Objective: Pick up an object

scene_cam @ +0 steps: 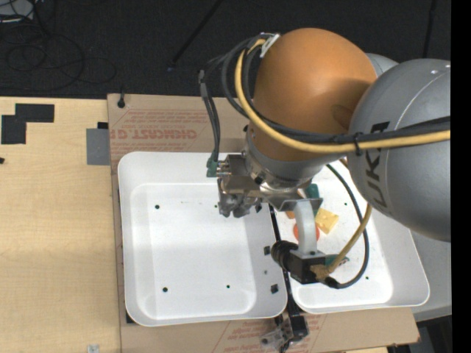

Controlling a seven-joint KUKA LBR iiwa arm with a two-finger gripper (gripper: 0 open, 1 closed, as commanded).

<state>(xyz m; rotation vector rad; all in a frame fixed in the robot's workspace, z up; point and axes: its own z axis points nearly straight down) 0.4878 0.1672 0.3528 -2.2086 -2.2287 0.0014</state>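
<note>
Hanging low: the claw (237, 206) sits over the left bin (140, 271), at its upper right part, just beside the wall shared with the right bin (397, 300).
Claw state: cannot tell; the wrist hides the tips from above.
Nearest things: a yellow block (327, 221), an orange piece (303, 231) and a green piece (314, 191), all to the claw's right, across the shared wall, in the right bin.
Long axis: unclear, the arm covers much of each.
Judgement: a pick most likely needs a sideways shift right first.
Risk: cables (346, 259) trail over those things.
</note>
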